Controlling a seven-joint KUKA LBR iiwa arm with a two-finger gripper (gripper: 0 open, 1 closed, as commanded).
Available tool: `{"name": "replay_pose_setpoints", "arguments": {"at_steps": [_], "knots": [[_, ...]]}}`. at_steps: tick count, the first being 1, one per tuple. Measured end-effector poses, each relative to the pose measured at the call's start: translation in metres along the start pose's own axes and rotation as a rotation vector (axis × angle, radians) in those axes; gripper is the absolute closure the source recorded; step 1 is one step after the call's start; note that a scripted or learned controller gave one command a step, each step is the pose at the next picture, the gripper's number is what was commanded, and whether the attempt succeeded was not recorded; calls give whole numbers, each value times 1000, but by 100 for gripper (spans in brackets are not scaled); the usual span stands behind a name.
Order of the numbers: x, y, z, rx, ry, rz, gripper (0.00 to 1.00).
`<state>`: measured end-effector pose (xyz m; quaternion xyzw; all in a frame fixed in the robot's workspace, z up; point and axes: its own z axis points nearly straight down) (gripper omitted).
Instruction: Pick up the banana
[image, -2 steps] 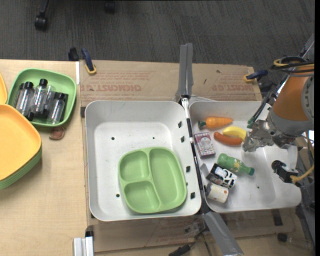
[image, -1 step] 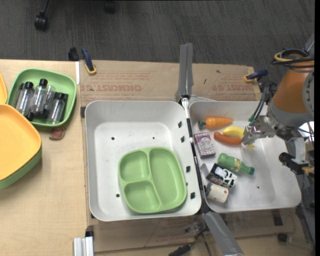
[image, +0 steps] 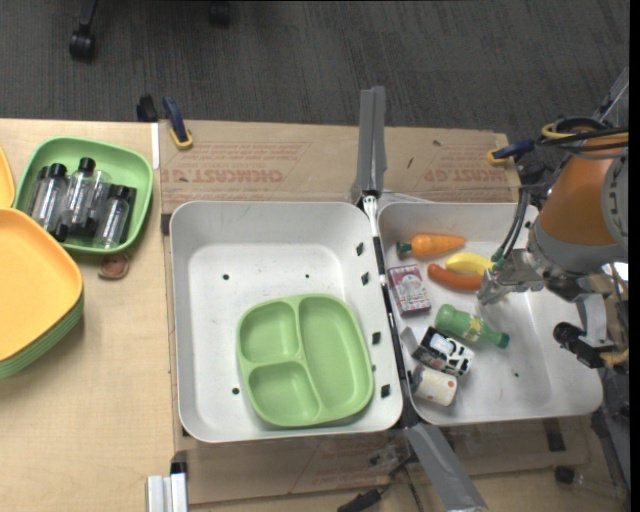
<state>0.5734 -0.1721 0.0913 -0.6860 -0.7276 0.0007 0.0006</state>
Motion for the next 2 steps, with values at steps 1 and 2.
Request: {"name": "replay_pose_setpoints", "arguments": {"at_steps": [1,2], "knots": [[-12,21,-1,-3,-2,-104,100],[-52,24,-1,-3,-2,-120,100]]}}
